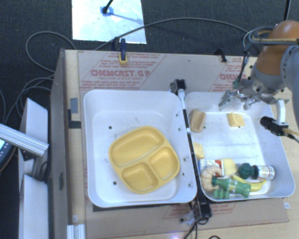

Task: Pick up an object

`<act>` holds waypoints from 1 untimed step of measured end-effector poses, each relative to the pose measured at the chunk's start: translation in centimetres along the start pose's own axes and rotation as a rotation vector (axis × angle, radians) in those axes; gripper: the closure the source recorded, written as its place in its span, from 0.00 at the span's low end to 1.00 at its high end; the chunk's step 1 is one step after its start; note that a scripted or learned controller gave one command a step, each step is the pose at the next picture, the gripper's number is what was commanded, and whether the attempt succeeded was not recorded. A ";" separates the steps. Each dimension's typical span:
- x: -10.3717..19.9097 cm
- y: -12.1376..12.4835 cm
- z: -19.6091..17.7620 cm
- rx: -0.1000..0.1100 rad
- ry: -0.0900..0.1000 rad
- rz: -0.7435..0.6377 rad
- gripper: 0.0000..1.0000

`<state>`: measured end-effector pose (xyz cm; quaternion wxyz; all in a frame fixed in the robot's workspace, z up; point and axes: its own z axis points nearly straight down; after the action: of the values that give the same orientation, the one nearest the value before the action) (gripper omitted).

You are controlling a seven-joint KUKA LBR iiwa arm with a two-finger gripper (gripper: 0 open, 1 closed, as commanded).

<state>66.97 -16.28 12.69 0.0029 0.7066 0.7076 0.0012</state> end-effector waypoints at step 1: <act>-0.8 -1.2 4.2 0.003 0.001 0.000 0.00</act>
<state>65.84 -17.09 8.51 0.0015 0.7065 0.7077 0.0004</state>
